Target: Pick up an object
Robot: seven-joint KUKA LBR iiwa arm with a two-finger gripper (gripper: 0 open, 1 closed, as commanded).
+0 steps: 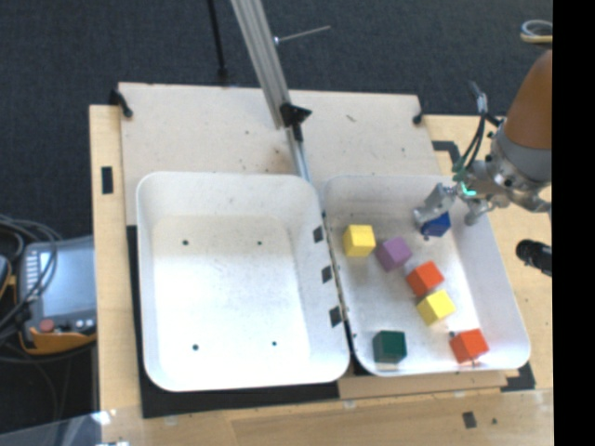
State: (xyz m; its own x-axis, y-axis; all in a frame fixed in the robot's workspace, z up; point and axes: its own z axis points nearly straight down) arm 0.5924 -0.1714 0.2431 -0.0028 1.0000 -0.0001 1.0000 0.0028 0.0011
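The bench carries two shallow white bins set side by side, their inner walls touching. The left bin shows only bare, speckled floor. The right bin holds the loose blocks.

The arm enters from the right, its orange band above the grey wrist, and angles down toward the upper area of the right bin. The gripper sits over that bin's upper right area, with a blue block seen between its fingers; the fingers are closed on this block. Whether the block is clear of the bin floor cannot be determined.

Blocks lying loose in the right bin, from upper left to lower right:
- yellow block, near the inner wall
- purple block, just beside it
- orange block
- second yellow block, touching the orange block
- red-orange block, near the lower right corner
- dark green block, at the lower edge
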